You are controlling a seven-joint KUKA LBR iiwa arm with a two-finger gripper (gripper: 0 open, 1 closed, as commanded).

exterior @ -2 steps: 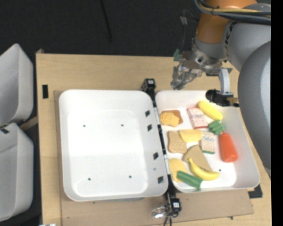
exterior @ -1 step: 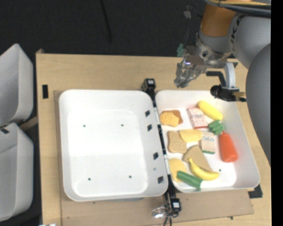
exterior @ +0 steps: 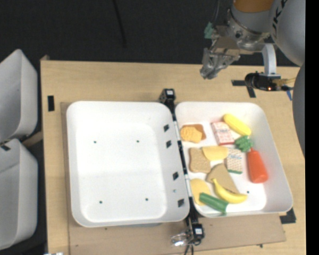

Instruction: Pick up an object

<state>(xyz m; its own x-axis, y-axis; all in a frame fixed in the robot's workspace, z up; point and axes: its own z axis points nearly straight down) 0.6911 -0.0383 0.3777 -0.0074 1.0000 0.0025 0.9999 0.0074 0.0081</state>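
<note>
My gripper point(exterior: 209, 71) hangs high above the bench, beyond the far rim of the right bin point(exterior: 275, 158), with nothing between its fingers. In that bin lie several toy foods: a yellow corn-like piece point(exterior: 237, 124), a pink packet point(exterior: 222, 133), an orange waffle point(exterior: 191, 134), a red carrot with green top point(exterior: 255, 163), bread slices point(exterior: 199, 161), a cheese wedge point(exterior: 216, 152), a banana point(exterior: 227, 192) and a green pepper point(exterior: 212, 201).
The left bin point(exterior: 117, 163) sits beside the right one, joined by a black-clipped divider point(exterior: 176, 142). White casings point(exterior: 10, 142) stand at the far left. Black tape marks point(exterior: 242, 83) lie on the wooden bench behind the bins.
</note>
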